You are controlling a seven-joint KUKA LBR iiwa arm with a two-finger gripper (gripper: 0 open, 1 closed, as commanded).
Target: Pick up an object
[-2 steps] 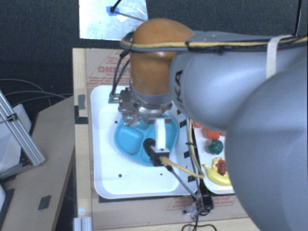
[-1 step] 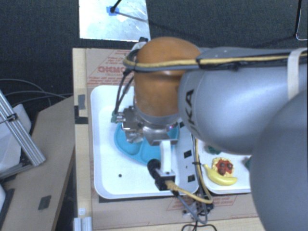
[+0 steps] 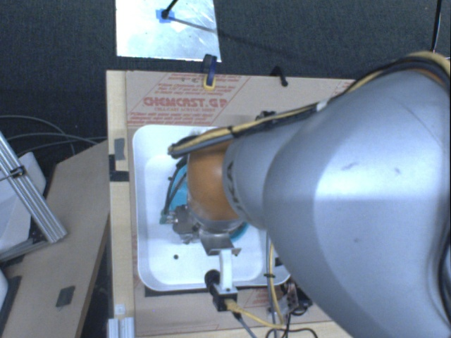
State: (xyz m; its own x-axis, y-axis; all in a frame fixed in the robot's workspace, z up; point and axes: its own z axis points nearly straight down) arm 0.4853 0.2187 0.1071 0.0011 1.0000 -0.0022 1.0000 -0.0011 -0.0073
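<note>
Arm (image 3: 338, 189) over white bin (image 3: 144, 189), gripper seemingly hidden.

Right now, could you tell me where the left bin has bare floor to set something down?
The white bin shows bare floor along its left wall and in the near-left corner, beside the gripper. The middle and right are crowded under the arm.

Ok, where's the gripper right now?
In the camera view the gripper is down inside the left white bin, toward its middle, just below the arm's orange band.
</note>
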